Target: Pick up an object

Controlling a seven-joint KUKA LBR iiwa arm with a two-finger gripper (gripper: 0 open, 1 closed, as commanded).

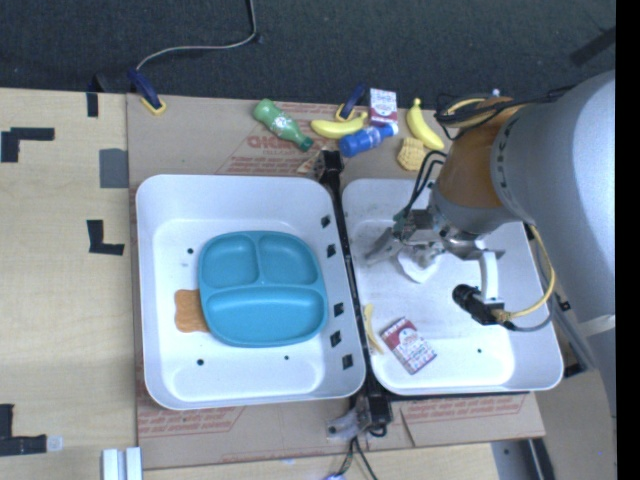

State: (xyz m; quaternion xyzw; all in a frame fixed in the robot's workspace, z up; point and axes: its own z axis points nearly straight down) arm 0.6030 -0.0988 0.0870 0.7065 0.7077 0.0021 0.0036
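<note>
Red packet [408, 345]: near part of right bin [520, 368], well apart from gripper.
Gripper [385, 245]: fingers spread, holding nothing, white object [420, 261] just right.

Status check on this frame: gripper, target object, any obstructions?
Two-finger gripper low in right white bin, over a white object; grasp unconfirmed. Red-and-white packet lies apart. Nothing in the way.

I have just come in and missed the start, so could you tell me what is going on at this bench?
A grey KUKA arm reaches in from the right, and its gripper is low in the right bin, next to a small white object. Whether it holds anything cannot be made out. A red carton lies nearer the bin's front. The left bin holds a blue divided plate. Toy bananas and a green bottle lie behind the bins.
</note>
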